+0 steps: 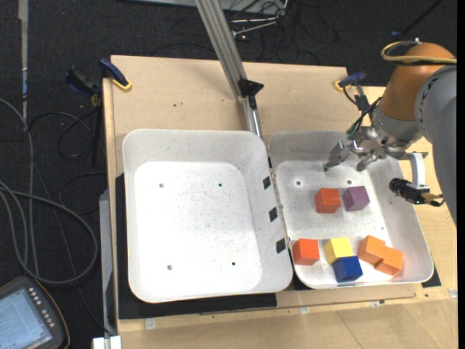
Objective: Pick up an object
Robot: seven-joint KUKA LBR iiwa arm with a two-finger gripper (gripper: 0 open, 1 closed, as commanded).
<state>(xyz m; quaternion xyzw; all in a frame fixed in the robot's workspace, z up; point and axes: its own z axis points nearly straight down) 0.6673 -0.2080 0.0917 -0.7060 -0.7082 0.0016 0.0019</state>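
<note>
Your nearest blocks, the red cube (pixel 328 200) and purple cube (pixel 355 198), lie just below the fingers (pixel 349 158) in the right bin (pixel 414 227). The fingers are spread open, holding nothing. Farther below sit orange, yellow and blue blocks.
</note>
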